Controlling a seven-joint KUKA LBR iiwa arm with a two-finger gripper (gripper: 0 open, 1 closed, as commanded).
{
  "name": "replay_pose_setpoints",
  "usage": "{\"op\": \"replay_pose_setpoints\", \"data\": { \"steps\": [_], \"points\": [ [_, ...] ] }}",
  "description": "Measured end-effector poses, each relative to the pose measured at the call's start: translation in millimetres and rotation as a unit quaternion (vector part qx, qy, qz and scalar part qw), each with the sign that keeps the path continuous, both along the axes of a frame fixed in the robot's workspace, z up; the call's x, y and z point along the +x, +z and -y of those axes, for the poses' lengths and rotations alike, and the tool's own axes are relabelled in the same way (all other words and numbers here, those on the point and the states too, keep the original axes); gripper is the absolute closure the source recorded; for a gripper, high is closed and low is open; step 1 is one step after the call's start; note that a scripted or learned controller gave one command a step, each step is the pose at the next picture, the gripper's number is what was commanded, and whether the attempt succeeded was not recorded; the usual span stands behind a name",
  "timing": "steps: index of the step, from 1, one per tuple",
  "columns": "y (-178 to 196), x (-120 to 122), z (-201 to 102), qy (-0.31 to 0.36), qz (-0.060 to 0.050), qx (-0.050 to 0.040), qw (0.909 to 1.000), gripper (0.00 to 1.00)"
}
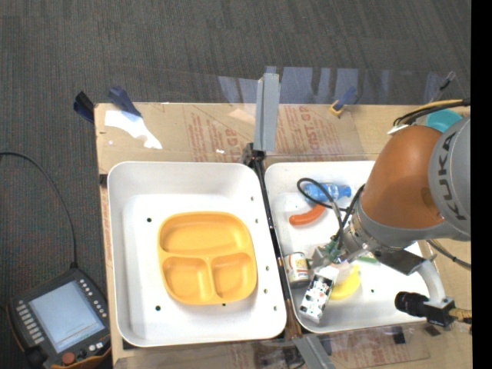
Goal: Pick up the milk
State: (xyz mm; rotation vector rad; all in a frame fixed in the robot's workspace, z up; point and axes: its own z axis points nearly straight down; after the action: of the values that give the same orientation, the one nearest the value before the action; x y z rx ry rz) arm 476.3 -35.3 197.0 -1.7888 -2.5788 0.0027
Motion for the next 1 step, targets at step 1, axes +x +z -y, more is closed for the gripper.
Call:
{"op": "replay_pose_setpoints", "data": {
  "steps": [1],
  "points": [
    [-11.8, -1.0, -26.4, -0.178, -0.001, -0.0011, 0.9839, 1.00]
  ]
}}
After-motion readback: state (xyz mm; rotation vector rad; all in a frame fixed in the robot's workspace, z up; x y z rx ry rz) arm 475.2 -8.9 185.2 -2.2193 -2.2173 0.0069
